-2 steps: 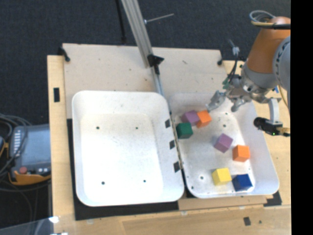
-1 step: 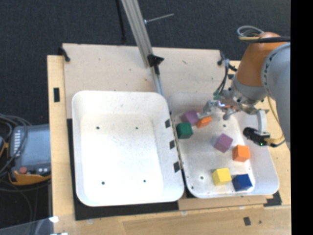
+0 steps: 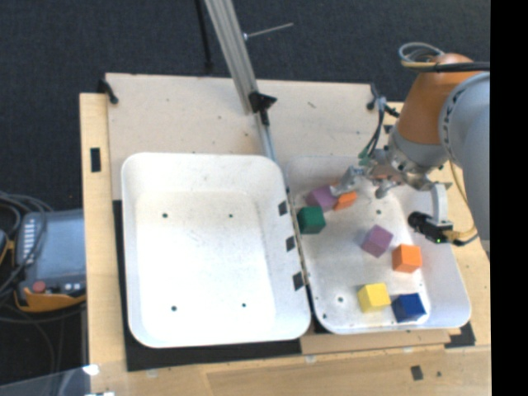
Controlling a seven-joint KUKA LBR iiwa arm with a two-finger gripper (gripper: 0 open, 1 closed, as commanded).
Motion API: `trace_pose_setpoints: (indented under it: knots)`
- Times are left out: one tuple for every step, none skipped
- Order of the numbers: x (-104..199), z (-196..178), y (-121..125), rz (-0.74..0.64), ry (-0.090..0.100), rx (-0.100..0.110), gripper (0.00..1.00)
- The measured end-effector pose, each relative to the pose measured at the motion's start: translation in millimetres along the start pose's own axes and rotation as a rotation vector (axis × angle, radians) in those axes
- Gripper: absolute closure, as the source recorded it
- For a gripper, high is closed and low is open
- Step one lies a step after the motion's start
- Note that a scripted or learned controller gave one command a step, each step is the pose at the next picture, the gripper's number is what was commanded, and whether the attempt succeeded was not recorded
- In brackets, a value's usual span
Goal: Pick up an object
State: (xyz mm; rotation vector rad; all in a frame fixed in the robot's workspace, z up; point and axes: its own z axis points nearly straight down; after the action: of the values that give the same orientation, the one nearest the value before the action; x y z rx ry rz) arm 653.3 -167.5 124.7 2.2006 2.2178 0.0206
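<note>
Right bin point(image 3: 437, 304): small orange piece point(image 3: 346, 199), seemingly at jaws point(image 3: 353, 180).

Grey arm point(image 3: 470, 114) with an orange band, thin cables looping along its wrist above a metallic tool point(image 3: 363, 176)

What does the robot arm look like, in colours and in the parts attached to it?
The arm is grey, rounded and thick, with an orange band above the wrist. Thin cables run along the wrist. The gripper is small and metallic grey, with a black part nearby.

No readable text, labels, brands or numbers anywhere in view.
</note>
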Motion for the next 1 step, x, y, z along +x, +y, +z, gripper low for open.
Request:
trace_pose_setpoints:
  knots:
    - [-1.9, -11.8, 1.8, 0.0, -0.003, -0.006, 1.0]
